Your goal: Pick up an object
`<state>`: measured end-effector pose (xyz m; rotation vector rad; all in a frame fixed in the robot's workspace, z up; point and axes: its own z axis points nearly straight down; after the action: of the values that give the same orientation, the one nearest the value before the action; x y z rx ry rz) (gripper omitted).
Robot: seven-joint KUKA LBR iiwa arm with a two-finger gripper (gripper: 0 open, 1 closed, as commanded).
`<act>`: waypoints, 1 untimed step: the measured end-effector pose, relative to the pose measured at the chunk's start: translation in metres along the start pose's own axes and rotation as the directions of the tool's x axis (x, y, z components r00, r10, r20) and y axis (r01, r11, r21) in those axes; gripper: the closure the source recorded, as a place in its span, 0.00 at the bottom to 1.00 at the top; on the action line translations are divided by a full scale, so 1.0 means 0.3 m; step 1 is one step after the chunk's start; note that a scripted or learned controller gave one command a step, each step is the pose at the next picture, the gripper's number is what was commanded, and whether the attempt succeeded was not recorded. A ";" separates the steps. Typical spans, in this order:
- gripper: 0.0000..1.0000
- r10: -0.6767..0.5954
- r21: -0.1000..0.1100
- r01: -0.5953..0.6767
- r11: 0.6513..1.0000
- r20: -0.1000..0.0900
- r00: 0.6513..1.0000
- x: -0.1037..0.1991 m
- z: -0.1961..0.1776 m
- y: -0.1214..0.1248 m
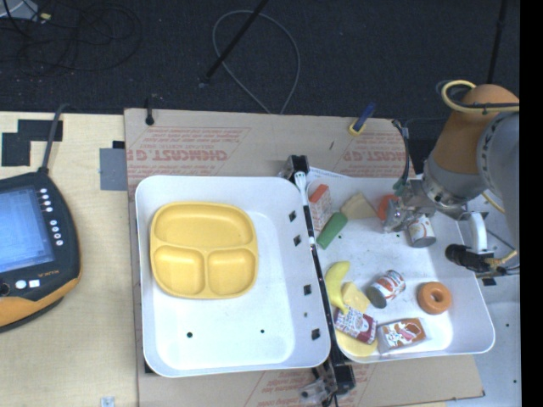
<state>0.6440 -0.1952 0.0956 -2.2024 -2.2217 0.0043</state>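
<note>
Objects for picking lie loose in the right bin (475, 333): a green block (332, 229), a banana (338, 280), a small can (389, 287), a doughnut (435, 298) and snack packets (400, 334). Nothing looks lifted yet. The gripper (409, 220) hangs low over the bin's upper part, near an orange-red piece (386, 205); whether it is released or clenched I cannot tell. Open floor lies mid-bin; the dividing rim crowds the block and banana

Yellow divided tray (204, 249) in left bin (161, 337); gripper (405, 220) over cluttered right bin (475, 333)

Toy donut (435, 298) (orange, flat) near right bin's (475, 333) edge
</note>
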 end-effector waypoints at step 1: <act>0.00 -0.003 0.001 0.003 1.000 -0.014 1.000 0.022 0.001 0.006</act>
<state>0.6457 -0.1885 0.0955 -2.1913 -2.2175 -0.0092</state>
